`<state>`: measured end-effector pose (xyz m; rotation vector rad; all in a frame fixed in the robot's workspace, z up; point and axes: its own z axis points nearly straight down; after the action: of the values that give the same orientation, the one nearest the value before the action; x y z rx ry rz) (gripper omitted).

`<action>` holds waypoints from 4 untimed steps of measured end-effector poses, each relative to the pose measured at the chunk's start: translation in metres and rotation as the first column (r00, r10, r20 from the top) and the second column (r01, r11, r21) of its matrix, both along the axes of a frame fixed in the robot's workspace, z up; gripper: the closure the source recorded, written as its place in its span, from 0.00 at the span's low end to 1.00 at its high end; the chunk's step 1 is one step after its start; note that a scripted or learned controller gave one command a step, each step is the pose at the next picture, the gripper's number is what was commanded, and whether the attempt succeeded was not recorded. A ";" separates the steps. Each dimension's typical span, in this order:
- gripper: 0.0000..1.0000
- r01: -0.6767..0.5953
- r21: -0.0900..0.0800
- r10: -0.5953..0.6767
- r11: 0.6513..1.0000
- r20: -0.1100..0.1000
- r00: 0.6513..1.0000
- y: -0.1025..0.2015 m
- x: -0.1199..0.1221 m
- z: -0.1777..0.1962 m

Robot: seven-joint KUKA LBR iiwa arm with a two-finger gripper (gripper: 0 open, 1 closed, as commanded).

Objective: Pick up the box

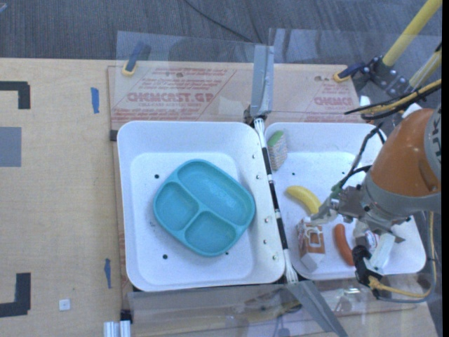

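On your left, the left bin (133, 188) holds a blue divided plate (204, 206) near its middle, with bare white floor open all around it out to the rim. Cross the divider into the right bin (302, 161) and things crowd up. A small green and white packet (277, 148) lies at the top left corner, against the divider. Below it a banana (303, 199) lies at a slant in open floor. The box (311, 243), brown and white, sits near the bin's front edge, close to the divider. Just right of it lies a red sausage (344, 244). The hand (335, 209) hangs just above the box's upper right corner; you cannot tell whether it is wide or narrow. The arm (403, 170) covers the bin's right side.
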<state>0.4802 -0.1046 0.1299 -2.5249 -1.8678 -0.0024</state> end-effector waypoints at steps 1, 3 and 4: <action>0.00 -0.038 -0.008 0.038 0.999 0.038 0.999 -0.008 0.073 -0.015; 0.00 -0.165 -0.010 0.165 0.986 0.010 0.986 -0.067 0.003 -0.043; 0.00 -0.246 -0.008 0.246 0.969 0.007 0.969 -0.069 0.074 -0.043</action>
<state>0.5546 -0.1735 0.0869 -2.2807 -2.1737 -0.0057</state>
